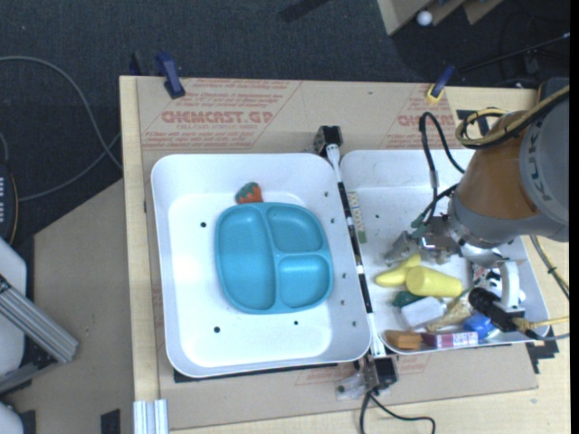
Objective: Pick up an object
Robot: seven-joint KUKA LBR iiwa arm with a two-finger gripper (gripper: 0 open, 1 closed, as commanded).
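The end effector (418,242), its state impossible to tell, hung over the right bin (389,174) just above the yellow object (425,281); descent and closure apparently remained.

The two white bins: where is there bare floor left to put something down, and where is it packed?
Left bin: bare white floor rings the blue divided plate, widest along the near edge and left side; a small orange-green item sits behind the plate. Right bin: bare at its far part. Its near half is crowded with the yellow object, clutter and the arm.
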